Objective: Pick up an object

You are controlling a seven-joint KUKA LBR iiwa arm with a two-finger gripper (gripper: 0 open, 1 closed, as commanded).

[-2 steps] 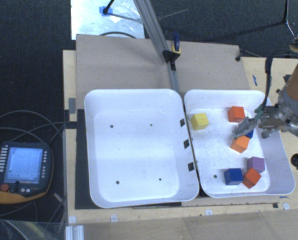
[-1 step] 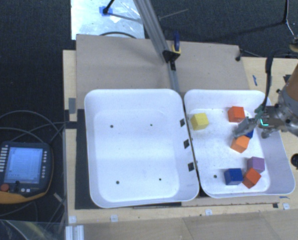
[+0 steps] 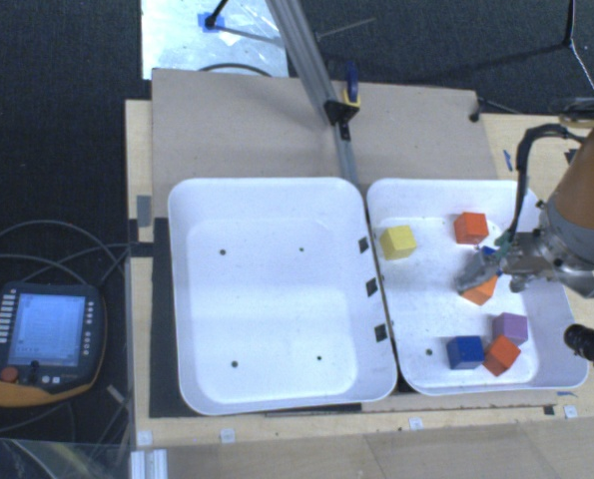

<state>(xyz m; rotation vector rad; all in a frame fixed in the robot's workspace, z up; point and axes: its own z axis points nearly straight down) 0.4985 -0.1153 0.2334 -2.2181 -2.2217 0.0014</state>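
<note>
My gripper point(image 3: 481, 267) reaches in from the right and hangs low over the middle of the right bin point(image 3: 416, 367). Directly under its tip lies an orange block point(image 3: 481, 290), partly covered by the gripper. Other blocks lie in the same bin: a yellow one point(image 3: 397, 241) at the left, a second orange one point(image 3: 470, 228) at the back, and a purple one point(image 3: 511, 326), a blue one point(image 3: 465, 351) and an orange-red one point(image 3: 501, 356) at the front right.
The left bin point(image 3: 192, 267) sits beside the right one, their rims touching at the middle. A slanted metal pole point(image 3: 311, 58) rises behind the bins. A teach pendant point(image 3: 42, 342) lies on the floor at the far left.
</note>
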